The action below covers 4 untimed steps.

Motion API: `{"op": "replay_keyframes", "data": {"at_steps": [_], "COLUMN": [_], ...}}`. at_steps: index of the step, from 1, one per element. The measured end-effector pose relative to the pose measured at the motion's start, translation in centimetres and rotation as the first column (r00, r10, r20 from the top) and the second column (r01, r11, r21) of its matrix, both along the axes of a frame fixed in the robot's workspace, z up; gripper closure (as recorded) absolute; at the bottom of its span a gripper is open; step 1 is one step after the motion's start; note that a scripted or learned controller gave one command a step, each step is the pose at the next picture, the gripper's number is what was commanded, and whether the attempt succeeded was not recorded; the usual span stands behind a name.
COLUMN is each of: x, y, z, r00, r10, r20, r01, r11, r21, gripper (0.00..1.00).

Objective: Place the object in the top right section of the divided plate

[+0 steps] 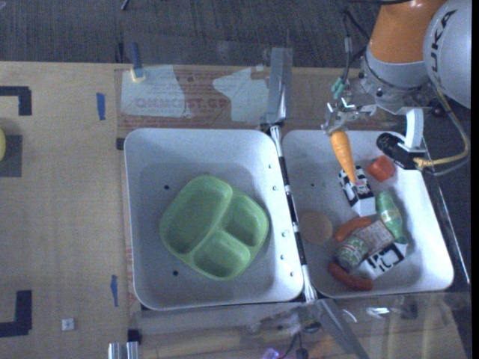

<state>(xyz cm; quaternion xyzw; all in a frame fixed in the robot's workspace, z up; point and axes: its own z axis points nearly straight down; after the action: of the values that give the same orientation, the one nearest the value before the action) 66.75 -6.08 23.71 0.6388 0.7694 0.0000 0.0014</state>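
Observation:
A green divided plate [215, 226] lies in the left bin [150, 155], tilted a little, with three sections. An orange carrot [343, 151] hangs point-down over the upper part of the right bin [434, 268]. My gripper [340, 123] is right above it and shut on the carrot's top end. The carrot is lifted off the bin floor, well to the right of the plate and beyond the bins' shared wall.
The right bin holds several toy foods: a black-and-white carton [356, 187], a red piece [381, 168], a green bottle [390, 213], a can [358, 248], a brown round [316, 226] and a red sausage [349, 277]. A metal divider [278, 96] stands behind the bins.

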Motion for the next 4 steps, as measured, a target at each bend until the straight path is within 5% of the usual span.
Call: {"op": "replay_keyframes", "data": {"at_steps": [1,2,3,4], "x": [0.0,-7.3,-7.2,-7.8], "y": [2.8,8.4,14.2,14.7], "z": [4.9,-1.1,-1.3,-1.7], "r00": [0.983,0.961,0.956,0.791], "r10": [0.185,0.275,0.292,0.611], "r20": [0.004,-0.001,0.001,-0.001], "r01": [-0.185,-0.275,-0.292,-0.611], "r11": [0.983,0.961,0.956,0.791], "r21": [0.0,0.002,0.002,0.002], "gripper": [1.0,1.0,1.0,1.0]}}
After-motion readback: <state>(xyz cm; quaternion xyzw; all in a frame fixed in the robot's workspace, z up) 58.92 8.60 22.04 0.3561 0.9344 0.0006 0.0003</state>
